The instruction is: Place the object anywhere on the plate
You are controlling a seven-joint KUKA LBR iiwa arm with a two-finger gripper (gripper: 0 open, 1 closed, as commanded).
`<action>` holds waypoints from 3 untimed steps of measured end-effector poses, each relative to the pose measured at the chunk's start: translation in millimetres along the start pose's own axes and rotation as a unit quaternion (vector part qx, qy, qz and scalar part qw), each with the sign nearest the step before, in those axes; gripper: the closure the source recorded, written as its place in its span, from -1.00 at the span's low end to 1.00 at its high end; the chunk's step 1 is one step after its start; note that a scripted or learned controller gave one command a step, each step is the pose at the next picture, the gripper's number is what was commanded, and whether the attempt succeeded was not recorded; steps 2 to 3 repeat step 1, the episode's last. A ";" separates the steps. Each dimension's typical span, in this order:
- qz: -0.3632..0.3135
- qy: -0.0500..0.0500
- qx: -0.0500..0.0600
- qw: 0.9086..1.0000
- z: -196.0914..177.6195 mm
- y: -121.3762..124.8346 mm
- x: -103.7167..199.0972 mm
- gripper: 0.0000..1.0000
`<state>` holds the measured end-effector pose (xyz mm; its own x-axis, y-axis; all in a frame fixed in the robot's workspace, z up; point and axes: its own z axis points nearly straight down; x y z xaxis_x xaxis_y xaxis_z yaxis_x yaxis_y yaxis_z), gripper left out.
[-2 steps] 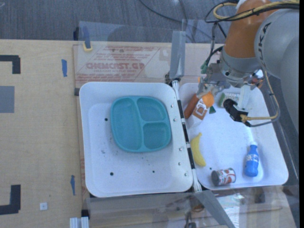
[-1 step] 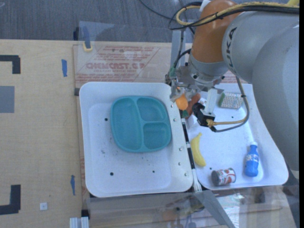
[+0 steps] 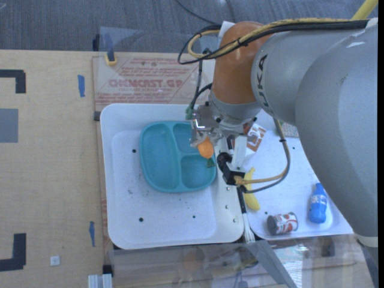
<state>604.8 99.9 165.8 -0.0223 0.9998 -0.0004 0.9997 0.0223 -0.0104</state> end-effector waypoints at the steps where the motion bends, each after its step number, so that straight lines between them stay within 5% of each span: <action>1: 0.000 0.000 0.000 1.000 -0.3 0.2 -0.4 -1.00; 3: 0.000 0.000 0.000 1.000 -0.3 0.2 -0.4 -1.00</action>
